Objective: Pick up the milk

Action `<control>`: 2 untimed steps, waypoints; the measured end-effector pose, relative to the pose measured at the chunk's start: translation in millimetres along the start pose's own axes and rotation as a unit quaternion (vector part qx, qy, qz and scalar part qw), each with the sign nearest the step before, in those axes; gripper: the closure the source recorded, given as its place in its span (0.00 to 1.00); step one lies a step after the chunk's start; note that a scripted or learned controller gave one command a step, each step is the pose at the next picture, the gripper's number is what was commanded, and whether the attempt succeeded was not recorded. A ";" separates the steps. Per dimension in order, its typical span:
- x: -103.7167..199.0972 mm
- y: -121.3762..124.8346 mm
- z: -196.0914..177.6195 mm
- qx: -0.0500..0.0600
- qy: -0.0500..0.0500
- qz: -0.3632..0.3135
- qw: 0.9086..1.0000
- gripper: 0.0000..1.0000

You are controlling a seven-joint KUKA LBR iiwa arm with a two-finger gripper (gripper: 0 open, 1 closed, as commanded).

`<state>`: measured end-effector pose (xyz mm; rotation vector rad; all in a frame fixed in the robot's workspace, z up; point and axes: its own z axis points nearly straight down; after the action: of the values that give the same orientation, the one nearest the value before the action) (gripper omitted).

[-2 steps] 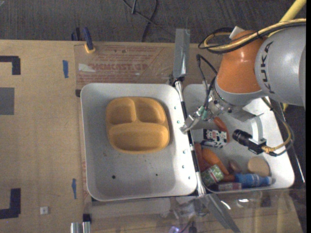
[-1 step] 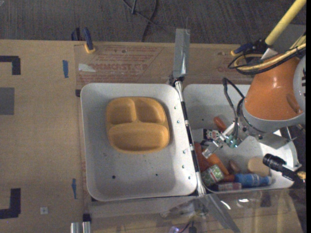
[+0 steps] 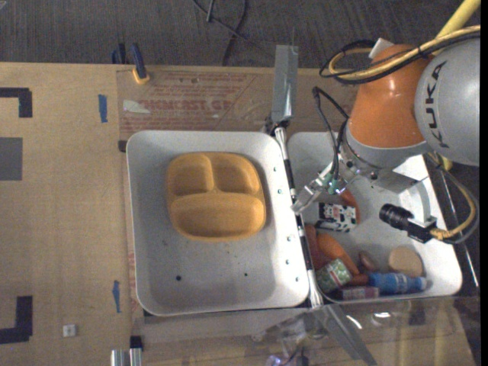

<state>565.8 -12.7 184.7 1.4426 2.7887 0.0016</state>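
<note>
Left bin (image 3: 145, 227): holds just the yellow divided tray (image 3: 216, 195), three compartments, sitting up toward the bin's far half, nothing seen in it. Rest of that bin's floor is bare white w/ a few dark specks.

Divider betw. bins, then the right bin (image 3: 446, 277), which is crowded. The arm (image 3: 404, 101) comes in from the right, orange band over grey wrist, and covers much of the bin's far half. The gripper (image 3: 324, 183) is down near the bin's left wall, close to the divider; can't tell from this angle if it's apart or together, bc the wrist body and cables hide most of it.

The milk (image 3: 337, 216), judged to be the small white carton w/ black cow-spot print, lies on the bin floor just below and right of the gripper tip. Touching or just apart, can't say. It's clearly not lifted, and nothing shows it betw. the pincer.

Near it: an orange carrot-like piece (image 3: 335, 248), a green-topped can (image 3: 332, 273), a blue bottle (image 3: 396, 283) lying along the near wall, a tan round item (image 3: 406, 261).

Progress, as a judgement: approach looks about done, grasp not confirmed, lift not done. Left to do: get closed on the carton, raise it clear of the clutter.
</note>
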 end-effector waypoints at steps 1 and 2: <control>-93.2 27.8 -0.8 -0.001 -0.001 -0.033 0.999 0.00; -75.4 -29.6 70.0 -0.010 -0.008 -0.104 0.994 0.00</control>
<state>585.4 -91.3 114.7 1.1354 2.9030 0.0169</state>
